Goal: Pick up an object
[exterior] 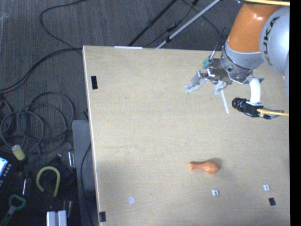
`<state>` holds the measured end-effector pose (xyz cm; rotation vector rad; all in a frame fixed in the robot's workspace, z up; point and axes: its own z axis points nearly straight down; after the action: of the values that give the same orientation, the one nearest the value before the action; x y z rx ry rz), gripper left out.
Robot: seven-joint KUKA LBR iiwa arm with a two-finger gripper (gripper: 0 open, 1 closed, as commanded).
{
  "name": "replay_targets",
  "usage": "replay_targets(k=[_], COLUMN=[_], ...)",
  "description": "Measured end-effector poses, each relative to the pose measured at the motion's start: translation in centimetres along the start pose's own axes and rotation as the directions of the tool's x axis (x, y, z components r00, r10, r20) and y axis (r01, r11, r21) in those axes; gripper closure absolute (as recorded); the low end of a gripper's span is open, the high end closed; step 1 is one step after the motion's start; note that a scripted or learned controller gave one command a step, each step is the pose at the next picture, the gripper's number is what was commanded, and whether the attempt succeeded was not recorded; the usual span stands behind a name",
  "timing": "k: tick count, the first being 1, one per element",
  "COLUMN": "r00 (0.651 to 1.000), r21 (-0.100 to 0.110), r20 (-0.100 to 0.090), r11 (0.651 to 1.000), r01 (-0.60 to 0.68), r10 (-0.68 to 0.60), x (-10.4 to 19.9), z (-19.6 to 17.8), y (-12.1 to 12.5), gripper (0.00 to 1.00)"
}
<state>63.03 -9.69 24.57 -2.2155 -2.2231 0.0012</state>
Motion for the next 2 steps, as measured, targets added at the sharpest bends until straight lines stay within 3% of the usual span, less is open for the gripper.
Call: replay_targets(k=[1, 2], r00=[0.996, 0.990], r21=[-0.001, -0.001], r20=[0.005, 0.006], r11=[0.996, 0.990], r01=[0.090, 0.141], r10=[-0.090, -0.141], x=[-5.6, -12.2], z=[3.2, 10.2], y=[2.1, 3.7], gripper=[0.00, 0.00])
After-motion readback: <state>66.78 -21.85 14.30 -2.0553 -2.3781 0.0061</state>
